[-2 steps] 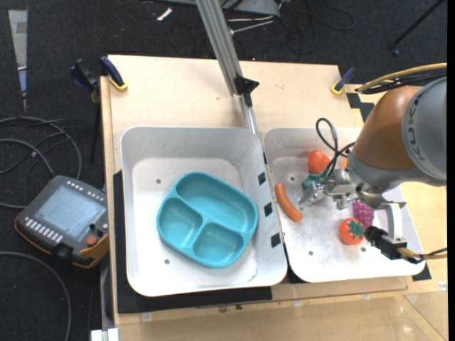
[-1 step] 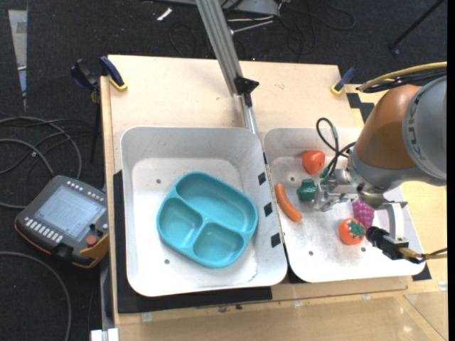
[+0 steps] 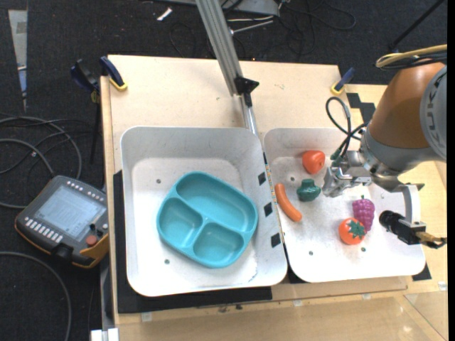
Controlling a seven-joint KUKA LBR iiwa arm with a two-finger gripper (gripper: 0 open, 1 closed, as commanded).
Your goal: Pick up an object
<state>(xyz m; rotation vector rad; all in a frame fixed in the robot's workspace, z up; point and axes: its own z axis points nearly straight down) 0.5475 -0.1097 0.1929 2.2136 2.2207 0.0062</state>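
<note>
Teal divided plate point(image 3: 206, 219) in left bin point(image 3: 135, 155); claw point(image 3: 338, 183) beside green toy point(image 3: 308, 190), grip state unclear, no legible writing.

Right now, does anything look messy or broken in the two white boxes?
Nothing looks broken or spilled. The blue tray sits turned at an angle in the left bin, and the toy foods lie scattered in the right bin, the orange carrot lying slantwise.
</note>
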